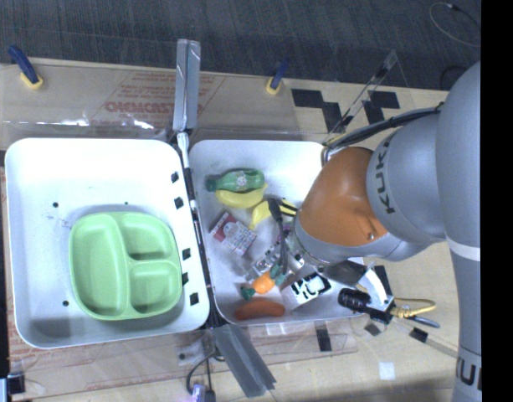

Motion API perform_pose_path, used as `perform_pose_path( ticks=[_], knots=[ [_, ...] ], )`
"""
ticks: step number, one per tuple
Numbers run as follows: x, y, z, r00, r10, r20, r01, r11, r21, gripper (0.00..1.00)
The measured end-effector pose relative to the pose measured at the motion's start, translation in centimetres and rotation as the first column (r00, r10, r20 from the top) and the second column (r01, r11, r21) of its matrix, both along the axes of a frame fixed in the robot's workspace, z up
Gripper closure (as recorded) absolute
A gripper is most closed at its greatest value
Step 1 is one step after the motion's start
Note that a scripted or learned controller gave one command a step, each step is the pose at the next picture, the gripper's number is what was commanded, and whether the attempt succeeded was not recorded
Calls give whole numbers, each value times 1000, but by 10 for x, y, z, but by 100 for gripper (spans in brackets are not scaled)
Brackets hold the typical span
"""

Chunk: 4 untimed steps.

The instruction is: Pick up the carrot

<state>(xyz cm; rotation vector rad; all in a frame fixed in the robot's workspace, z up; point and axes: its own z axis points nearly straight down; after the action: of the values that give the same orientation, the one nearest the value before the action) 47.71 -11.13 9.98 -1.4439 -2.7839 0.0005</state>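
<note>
The carrot (263, 286), a small orange piece with a green end, lies near the front of the right bin (306, 153). My gripper (277, 268) hangs right above it, under the orange wrist band, and its tip meets the carrot's upper right side. The wrist hides part of the gripper. I cannot tell whether the carrot is held or just touched.
A reddish sausage-shaped thing (260, 309) lies just in front of the carrot. A green bottle (237, 179), a yellow piece (243, 199) and a red-and-white packet (233, 234) lie behind it. The left bin (30, 166) holds a green divided plate (126, 264).
</note>
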Motion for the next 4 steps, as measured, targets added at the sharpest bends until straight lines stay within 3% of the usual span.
perform_pose_path(
  ticks=[1, 2, 3, 4],
  knots=[
    [0, 76, 91, 987, -163, 3, 163, 987, -2, 100],
    [0, 76, 91, 987, -163, 2, 163, 987, -2, 0],
    [-1, 22, 91, 990, -143, 4, 143, 990, -3, 0],
    [0, 27, 99, 993, -118, 5, 118, 993, -3, 0]
  ],
)
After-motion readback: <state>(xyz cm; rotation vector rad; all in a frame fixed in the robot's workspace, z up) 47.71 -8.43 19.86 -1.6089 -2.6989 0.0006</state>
